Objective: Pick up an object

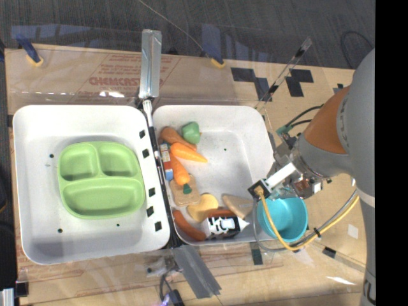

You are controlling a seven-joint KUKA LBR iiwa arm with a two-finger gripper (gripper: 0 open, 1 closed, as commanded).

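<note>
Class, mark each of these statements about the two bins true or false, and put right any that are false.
1. A green divided plate lies in the left bin. True.
2. The orange carrot lies on the plate. False: it lies in the right bin, among other toy foods.
3. A blue cup is at the right bin's lower right corner, as the view shows it. True.
4. The arm reaches over the left bin. False: it is at the right bin's right side, just above the blue cup.
</note>
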